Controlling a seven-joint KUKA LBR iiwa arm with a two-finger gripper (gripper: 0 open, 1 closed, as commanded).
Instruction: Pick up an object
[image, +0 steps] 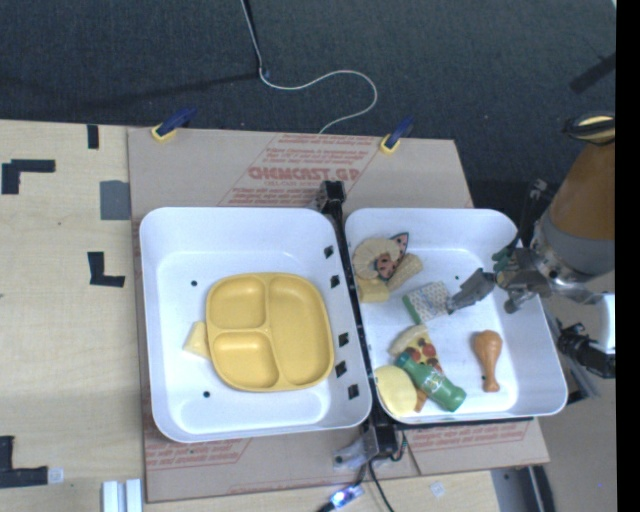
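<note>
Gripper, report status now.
Gripper low over right bin, holding nothing. Nearest: green-grey piece. Drumstick apart, unobstructed.

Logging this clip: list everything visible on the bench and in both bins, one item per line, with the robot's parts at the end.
shallow white plastic bins: two, white, side by side on the cardboard sheet
yellow divided plastic plate: one, yellow, left bin
pale yellow flat piece: one, tucked under the plate's left edge
round cream toy with a face: one, right bin, upper left
green-and-grey flat piece: one, right bin centre
toy pizza slice: one, right bin, lower middle
green toy bottle: one, right bin, near edge
brown toy drumstick: one, right bin, right side
blue-and-yellow clamps: two, cardboard's far edge
end effector: one, dark grey, over the right bin
</note>
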